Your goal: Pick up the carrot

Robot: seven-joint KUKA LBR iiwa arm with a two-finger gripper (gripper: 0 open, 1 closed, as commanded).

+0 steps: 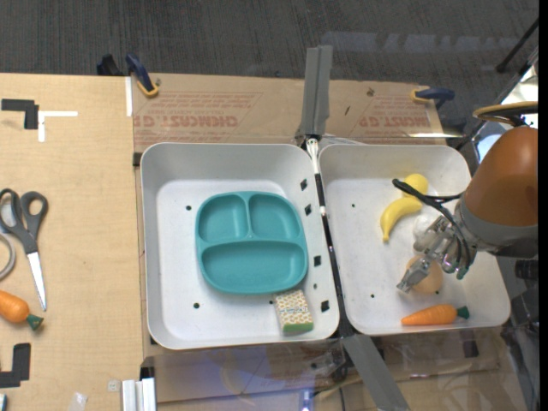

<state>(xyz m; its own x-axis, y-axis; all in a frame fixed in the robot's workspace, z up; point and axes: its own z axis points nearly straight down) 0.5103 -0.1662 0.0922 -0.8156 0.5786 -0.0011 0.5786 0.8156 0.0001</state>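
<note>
Approach step: my tool (417, 274) hangs over the right bin (355, 311), above a pale, round thing (431, 282) I cannot identify, fingers parted and grasping nothing. Carrot (432, 316) lies just beside, near the front wall; next I should shift toward it and descend. A banana (401, 207) shares this bin. Left bin (167, 315): divided plate (251, 241), sponge (294, 312).

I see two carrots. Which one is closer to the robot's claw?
The carrot in the right bin, just below the gripper. The other carrot lies outside, on the bench's far left.
</note>
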